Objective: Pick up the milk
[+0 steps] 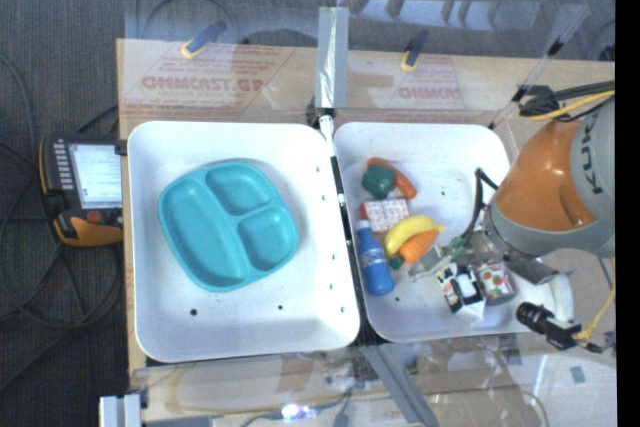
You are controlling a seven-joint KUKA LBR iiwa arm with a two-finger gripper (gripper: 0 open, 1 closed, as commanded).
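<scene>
Turquoise plastic fills the middle of the left bin (150, 315): a divided tray (232, 225) with three rounded compartments, lying flat on the white floor with bare space all round it. Off the bin's left edge, on the dark carpet, a handheld pendant (78, 185) with a lit screen and orange trim rests.

A raised lip marks where the left bin meets the right bin (440, 140). Just inside it a blue bottle (374, 262) with a white cap lies near the wall. Above it sits a dark green pepper-shaped toy (379, 181), touching an orange carrot-like piece (403, 183) behind it. Below those lies a small flat packet (386, 213) with red print, and next to that a yellow banana (410, 232) resting against another orange piece (417, 246).

Right of this cluster, near the bin's lower right corner, stands the milk (462, 291), a small carton with black-and-white patches and a white base. A second little carton (495, 282) with red and green print touches its right side.

Reaching in from the right, the arm's grey body and glossy orange band (545, 185) hang over the bin's right side. The gripper (468, 253) points down and leftward, just above the milk, between it and the banana. Whether its grasp is wide or closed, I cannot tell; the dark mechanism blurs into the cartons.
</scene>
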